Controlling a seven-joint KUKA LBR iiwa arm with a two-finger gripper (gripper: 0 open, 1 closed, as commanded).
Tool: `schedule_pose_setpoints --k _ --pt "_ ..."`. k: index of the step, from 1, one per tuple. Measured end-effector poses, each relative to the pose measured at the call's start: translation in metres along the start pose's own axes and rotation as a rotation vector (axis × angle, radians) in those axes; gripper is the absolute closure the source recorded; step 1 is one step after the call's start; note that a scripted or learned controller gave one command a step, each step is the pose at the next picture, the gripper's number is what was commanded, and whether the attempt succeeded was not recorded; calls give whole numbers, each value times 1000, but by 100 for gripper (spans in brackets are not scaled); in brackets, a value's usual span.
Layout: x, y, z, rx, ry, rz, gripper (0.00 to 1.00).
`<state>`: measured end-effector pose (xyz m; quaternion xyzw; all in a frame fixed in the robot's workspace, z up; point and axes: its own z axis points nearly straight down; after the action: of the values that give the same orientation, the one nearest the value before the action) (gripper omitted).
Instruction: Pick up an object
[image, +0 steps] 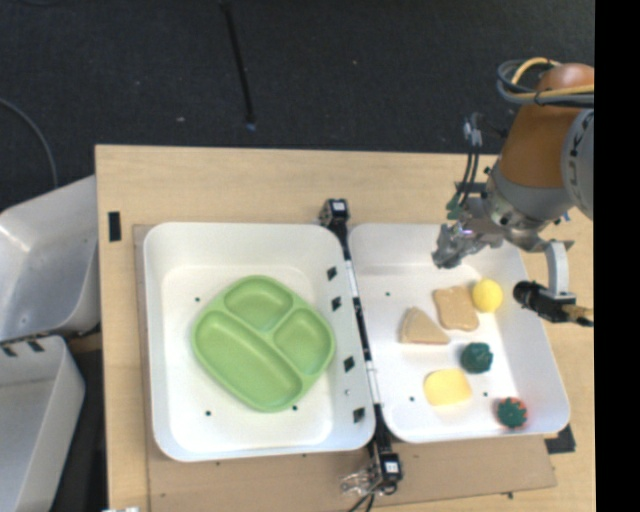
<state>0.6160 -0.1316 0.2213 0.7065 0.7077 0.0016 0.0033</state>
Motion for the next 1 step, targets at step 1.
schedule_pose_setpoints --k 1 --pt "5 10 -55 0 0 -1 100"
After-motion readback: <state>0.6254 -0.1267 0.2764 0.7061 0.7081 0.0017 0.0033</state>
